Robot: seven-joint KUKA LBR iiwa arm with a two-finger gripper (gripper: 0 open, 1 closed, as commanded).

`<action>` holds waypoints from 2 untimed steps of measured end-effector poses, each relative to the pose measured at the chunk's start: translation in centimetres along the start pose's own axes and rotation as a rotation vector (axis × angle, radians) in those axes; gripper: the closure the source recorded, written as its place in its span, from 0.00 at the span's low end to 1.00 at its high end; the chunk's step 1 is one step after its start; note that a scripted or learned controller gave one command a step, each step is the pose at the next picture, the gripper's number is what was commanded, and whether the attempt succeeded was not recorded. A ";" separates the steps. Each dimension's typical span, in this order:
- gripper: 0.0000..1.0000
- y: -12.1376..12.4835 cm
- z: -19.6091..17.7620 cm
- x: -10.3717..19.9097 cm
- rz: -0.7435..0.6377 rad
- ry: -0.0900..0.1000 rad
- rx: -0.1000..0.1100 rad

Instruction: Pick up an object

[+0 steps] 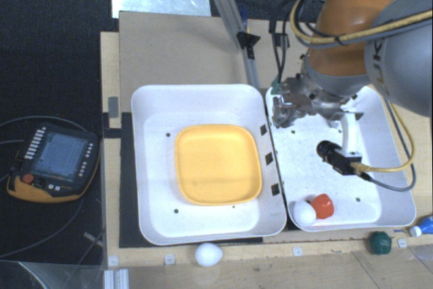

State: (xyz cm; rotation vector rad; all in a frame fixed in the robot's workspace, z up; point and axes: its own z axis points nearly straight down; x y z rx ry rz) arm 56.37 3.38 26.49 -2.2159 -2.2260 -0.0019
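- Orange block (323, 206) is the thing to pick up, I think. It lies in the near corner of the right bin (379, 176), touching a white ball (304, 213). They may have rolled or been dropped there; the corner walls hold them in.
- White egg shape (208, 254) and a green ball (379, 242) lie outside the bins on the near edge of the counter (325, 260). They look like toys that fell out.
- Yellow plate (218, 164) lies flat in the middle of the left bin (152, 145). It is square with round corners.
- Black part (335, 156) with a yellow cable hangs over the right bin, between the block and the far wall. I cannot tell what it is for.
- End effector (287, 108) is over the far left part of the right bin, well apart from the orange block. It is a blurry tangle of metal, so I cannot tell if it is apart or together. I see nothing held in it.
- Arm (352, 17) is big and close to the camera. It hides the far right corner of the right bin, so a toy could be under it.
- Hand controller (54, 162) lies on the dark floor at the left, out of the way.
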 end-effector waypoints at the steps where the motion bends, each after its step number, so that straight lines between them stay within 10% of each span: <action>1: 1.00 -0.7 1.2 4.1 0.001 -0.001 0.000; 2: 0.00 -0.6 1.1 3.9 0.004 -0.001 -0.001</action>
